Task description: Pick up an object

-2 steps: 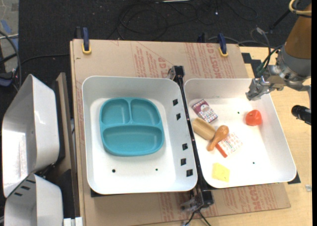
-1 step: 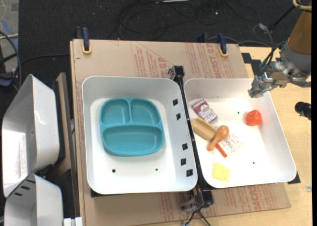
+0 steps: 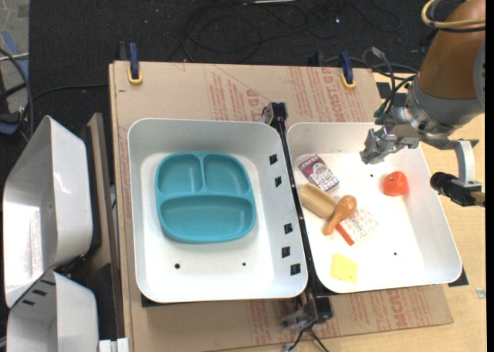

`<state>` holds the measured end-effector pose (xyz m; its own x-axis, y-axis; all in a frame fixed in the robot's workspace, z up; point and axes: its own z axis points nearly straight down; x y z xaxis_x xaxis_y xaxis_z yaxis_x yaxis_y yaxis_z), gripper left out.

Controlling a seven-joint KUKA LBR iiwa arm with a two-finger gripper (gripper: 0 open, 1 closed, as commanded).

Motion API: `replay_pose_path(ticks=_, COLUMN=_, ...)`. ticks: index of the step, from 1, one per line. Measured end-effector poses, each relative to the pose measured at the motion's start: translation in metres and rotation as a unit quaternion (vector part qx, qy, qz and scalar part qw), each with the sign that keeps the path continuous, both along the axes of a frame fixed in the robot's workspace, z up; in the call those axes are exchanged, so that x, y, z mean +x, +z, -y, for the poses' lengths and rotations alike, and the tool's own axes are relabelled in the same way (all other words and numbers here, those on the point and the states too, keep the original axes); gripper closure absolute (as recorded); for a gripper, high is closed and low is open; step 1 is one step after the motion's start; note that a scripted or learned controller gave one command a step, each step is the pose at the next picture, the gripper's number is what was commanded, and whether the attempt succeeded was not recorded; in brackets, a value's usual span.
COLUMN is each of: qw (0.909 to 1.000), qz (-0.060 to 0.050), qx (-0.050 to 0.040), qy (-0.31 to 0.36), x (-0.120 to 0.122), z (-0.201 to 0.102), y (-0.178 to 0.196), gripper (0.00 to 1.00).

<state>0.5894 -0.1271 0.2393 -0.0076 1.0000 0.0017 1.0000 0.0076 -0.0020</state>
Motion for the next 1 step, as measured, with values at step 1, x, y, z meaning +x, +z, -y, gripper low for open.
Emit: replay_pose_path(ticks=1, qw=1.0, qz=0.0, qx=-0.0001, qy=-0.001, x=-0.0154, z=-0.0403, y=-0.0032, gripper=1.0)
